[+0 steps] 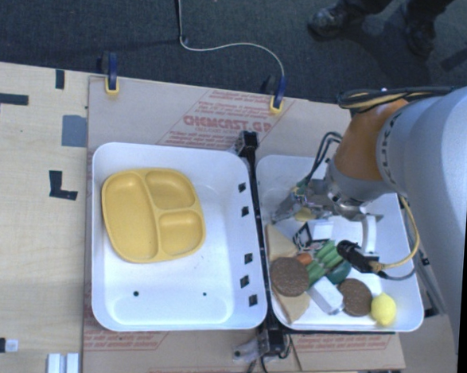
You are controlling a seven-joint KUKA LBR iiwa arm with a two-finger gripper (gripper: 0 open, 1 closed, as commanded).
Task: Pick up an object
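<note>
1. Clutter fills the near half of the right shallow white bin (280,174). It includes a dark brown round disc (289,277), a second brown disc (356,297), a small yellow lemon-shaped piece (383,309), a green elongated piece (324,260), a white rectangular block (326,296) and a flat tan sheet (290,307).
2. The lemon-shaped piece sits in that bin's near right corner, just beside the second disc. The first disc lies close to the bin's left wall, partly on the tan sheet.
3. The bin's far left area is bare white floor. The near half is crowded, with pieces touching or overlapping.
4. The green piece runs diagonally, its long axis slanting from the bin's near left toward its far right. The white block lies slantwise between the two discs.
5. The two-finger gripper (320,220) hangs over the middle of the bin, above the green piece. Whether it grips anything cannot be told.
6. The left white bin (96,212), beside the right bin, holds a yellow divided plastic plate (153,214).
</note>
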